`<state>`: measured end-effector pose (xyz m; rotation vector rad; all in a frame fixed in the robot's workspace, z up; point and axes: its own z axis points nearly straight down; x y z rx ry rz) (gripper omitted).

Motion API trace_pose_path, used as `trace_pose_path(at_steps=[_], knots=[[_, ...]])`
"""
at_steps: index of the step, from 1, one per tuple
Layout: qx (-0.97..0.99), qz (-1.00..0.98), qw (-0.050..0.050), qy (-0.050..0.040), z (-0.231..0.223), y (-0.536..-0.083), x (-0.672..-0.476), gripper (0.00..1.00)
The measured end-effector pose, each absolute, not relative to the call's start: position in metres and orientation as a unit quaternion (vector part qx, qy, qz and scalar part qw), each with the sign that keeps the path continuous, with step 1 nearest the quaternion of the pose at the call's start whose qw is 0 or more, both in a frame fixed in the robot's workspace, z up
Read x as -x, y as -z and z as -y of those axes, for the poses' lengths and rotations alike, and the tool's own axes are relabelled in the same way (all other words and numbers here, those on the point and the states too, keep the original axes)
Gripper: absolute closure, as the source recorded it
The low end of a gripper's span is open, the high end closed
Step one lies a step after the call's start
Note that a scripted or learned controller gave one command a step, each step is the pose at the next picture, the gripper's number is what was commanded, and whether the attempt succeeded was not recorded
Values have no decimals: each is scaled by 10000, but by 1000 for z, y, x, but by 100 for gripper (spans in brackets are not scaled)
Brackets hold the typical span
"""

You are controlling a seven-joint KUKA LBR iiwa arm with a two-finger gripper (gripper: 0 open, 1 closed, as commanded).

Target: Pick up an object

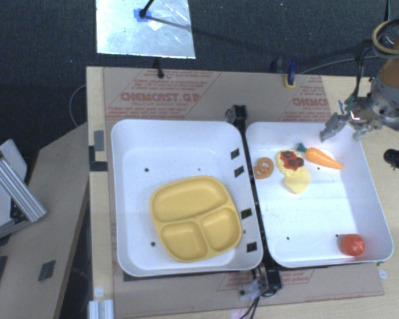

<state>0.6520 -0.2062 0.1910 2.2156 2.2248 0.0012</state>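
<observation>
1. Your tool (346, 126) is hanging at the far right corner of the right bin (376, 198), its two fingers standing apart with nothing between them and touching nothing.
2. You are looking at the carrot (323, 157) as the nearest thing: it is lying just below and to the left of the tool, inside that bin, its long axis running left to right, tilting slightly down to the right.
3. You are leaving the tomato (352, 244), at the near right corner, well apart from the tool.
</observation>
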Motion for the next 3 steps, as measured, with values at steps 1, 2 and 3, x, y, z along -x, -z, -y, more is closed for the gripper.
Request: trace_pose_path(at_steps=[1, 2, 3], knots=[[-7048, -7094, -7, 5, 202, -129, -654, 0], [-7045, -7097, -1, 3, 202, -82, -654, 0], [-7037, -7105, 35, -12, 202, -97, -657, 100]])
